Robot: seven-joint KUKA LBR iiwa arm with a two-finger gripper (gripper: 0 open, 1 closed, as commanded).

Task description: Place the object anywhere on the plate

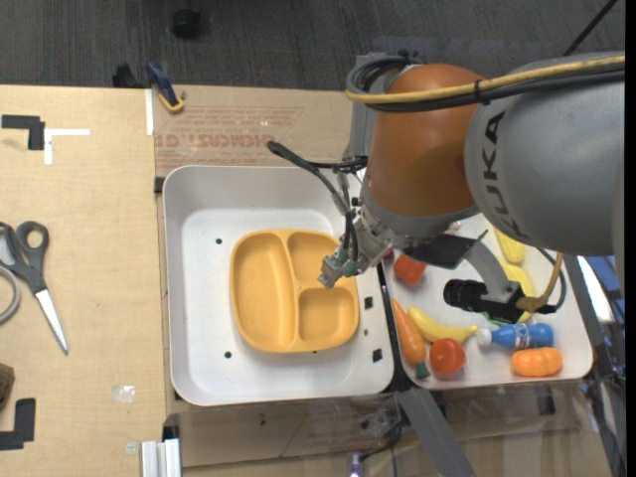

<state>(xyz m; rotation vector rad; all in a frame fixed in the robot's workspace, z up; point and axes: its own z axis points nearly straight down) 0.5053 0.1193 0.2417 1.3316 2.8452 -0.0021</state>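
Note:
A yellow plate (288, 291) with three compartments lies in the left white bin (194, 296). My gripper (336, 268) hangs over the plate's right side, at the ridge between the two right-hand compartments. The arm's grey body and orange band (422, 142) cover the space between the bins. I see no object lying on the plate. What the gripper carries, if anything, is too small to make out.
The right bin (581, 366) holds toy food: a carrot (407, 334), a banana (437, 323), a tomato (447, 358), a blue bottle (522, 337), an orange piece (537, 363), a red piece (408, 269) and a yellow piece (510, 246). Scissors (35, 276) lie on the bench at left.

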